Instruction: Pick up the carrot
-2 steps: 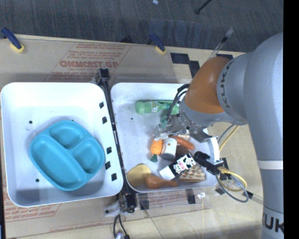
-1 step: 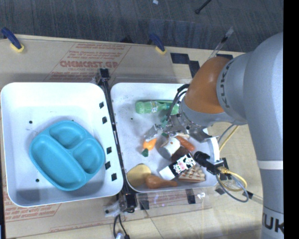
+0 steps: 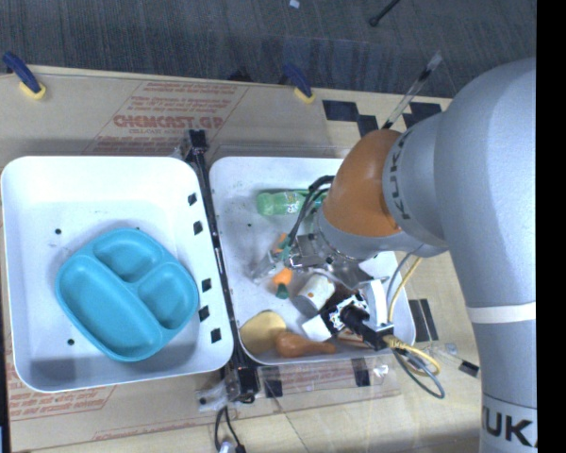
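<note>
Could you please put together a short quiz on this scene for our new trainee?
1. True or false: the blue plate lies in the left bin.
2. Which bin is the gripper over? A) left B) right C) neither
3. Fill in: the small orange carrot lies in the ____ bin, just beside the gripper.

Key:
1. True. The plate, with its three compartments, sits in the left bin.
2. B. The arm reaches over the right bin, above the green bottle and the wooden spoon.
3. right.
</note>
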